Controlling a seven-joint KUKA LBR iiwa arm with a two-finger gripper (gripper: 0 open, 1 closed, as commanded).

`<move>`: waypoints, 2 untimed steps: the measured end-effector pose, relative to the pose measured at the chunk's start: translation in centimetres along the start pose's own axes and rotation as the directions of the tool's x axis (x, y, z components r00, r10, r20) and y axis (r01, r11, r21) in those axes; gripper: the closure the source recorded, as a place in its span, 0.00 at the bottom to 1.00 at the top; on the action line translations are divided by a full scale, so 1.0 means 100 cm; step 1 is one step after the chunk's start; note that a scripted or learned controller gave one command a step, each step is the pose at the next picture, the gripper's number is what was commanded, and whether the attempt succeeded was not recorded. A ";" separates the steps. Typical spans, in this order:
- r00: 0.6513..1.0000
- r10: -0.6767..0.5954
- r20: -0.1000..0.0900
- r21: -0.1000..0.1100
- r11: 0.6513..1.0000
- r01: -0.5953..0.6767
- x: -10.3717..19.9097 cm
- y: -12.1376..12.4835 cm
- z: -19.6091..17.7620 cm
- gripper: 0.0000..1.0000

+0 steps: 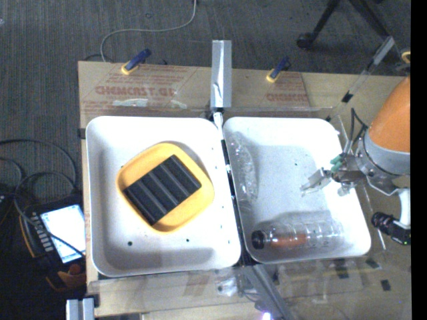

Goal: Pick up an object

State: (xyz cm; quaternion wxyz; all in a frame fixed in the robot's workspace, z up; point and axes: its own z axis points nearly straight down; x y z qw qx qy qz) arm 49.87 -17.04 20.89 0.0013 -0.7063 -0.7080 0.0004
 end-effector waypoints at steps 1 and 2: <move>1.000 -0.018 0.001 -0.001 1.000 0.018 0.103 -0.014 -0.045 0.00; 0.999 -0.047 0.000 0.002 0.999 0.047 0.130 -0.015 0.027 0.00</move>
